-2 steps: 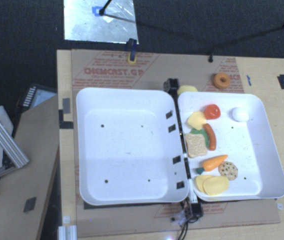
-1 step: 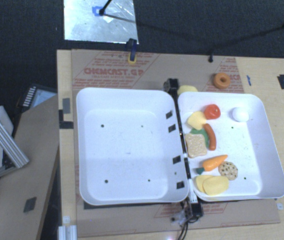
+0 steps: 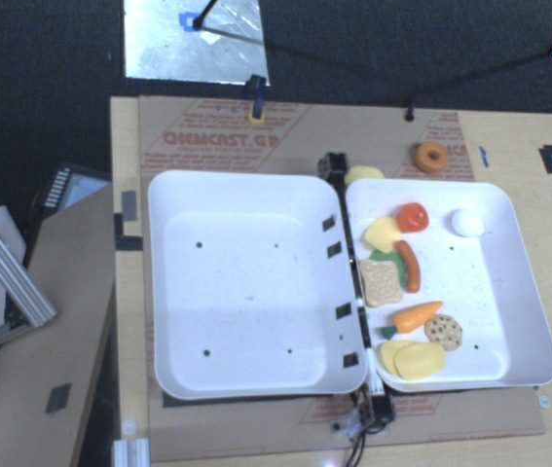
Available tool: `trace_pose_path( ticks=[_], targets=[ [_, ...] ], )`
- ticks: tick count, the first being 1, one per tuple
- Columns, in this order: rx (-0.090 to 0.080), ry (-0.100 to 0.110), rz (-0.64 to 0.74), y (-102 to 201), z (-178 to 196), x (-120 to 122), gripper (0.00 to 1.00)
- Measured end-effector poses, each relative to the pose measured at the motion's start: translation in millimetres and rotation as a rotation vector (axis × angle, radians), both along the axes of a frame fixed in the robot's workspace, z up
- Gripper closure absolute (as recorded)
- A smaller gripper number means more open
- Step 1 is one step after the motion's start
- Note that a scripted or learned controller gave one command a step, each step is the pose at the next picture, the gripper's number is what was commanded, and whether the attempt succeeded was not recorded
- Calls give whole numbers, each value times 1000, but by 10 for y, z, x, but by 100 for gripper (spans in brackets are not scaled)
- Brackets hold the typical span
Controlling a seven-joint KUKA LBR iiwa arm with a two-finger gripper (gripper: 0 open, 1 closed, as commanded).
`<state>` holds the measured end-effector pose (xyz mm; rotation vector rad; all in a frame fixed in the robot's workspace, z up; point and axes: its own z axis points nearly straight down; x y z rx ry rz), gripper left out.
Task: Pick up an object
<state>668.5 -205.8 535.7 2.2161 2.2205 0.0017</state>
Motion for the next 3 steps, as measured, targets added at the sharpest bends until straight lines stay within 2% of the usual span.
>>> trace_pose_path(
  ticks=[1, 2, 3],
  targets=[
    [3, 2, 4, 345, 0, -298, 100],
    [-1, 0, -2, -24, -7, 7, 100],
    [2, 1, 4, 355, -2, 2, 100]
  ],
)
